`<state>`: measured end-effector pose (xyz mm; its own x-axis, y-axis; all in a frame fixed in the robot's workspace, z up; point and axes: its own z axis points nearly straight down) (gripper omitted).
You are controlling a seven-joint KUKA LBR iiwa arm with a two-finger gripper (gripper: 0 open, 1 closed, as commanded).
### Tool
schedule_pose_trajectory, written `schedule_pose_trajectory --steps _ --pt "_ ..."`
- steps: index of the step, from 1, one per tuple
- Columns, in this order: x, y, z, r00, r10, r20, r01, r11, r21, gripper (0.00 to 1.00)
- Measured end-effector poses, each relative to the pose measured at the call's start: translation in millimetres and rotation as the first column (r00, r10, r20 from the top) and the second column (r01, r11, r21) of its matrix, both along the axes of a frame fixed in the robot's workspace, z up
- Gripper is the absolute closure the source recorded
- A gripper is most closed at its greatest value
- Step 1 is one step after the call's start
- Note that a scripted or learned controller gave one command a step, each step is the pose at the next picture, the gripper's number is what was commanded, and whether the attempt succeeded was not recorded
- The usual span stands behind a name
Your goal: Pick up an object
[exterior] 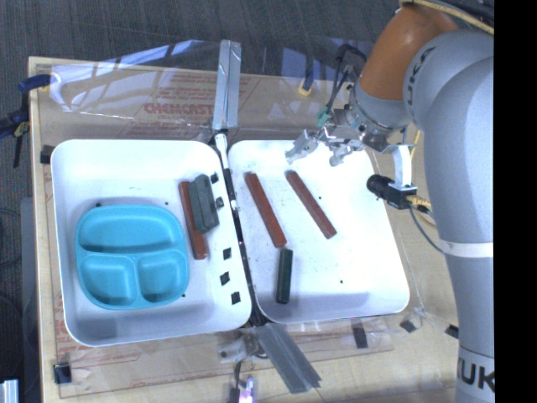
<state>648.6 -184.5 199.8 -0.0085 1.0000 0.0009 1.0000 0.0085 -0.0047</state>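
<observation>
Brown and dark sticks lie untouched in the right bin (382, 250), so I judge that the task has hardly begun: nothing is lifted yet. The gripper (325, 145) hangs above the far edge of this bin, near its back left corner, and I see no object between its fingers. The metal parts there are small and mixed together, so I cannot tell if the hand is wide or narrow.

All places below are given from the right bin. Inside it, closest to the gripper, one brown stick (310, 203) lies at a slant in the middle. A second brown stick (265, 210) lies near the left wall, almost parallel to the first. A short dark green bar (284, 275) lies toward the front, just below the second stick. Any of these three could be the object to pick; the first stick looks the easiest to reach. What is left is the whole descent, closing and lift.

To the left of the right bin stands the left bin (63, 175), touching it along the divider. It holds a blue compartment tray (130, 254), another brown stick (194, 225) and a dark grey block (203, 203) resting partly on that stick. Both bins sit on a pale wooden bench (101, 86) with clear plastic sheet behind them. The floor around is dark grey.
</observation>
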Motion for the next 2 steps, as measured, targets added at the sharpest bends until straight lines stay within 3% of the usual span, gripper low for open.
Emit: schedule_pose_trajectory --steps 1,2 --pt "8.6 -24.3 -108.1 0.997 0.074 0.003 -0.074 0.997 0.000 0.00" --pt "9.4 -22.1 -98.1 0.997 0.082 0.001 -0.082 0.997 0.000 1.00"
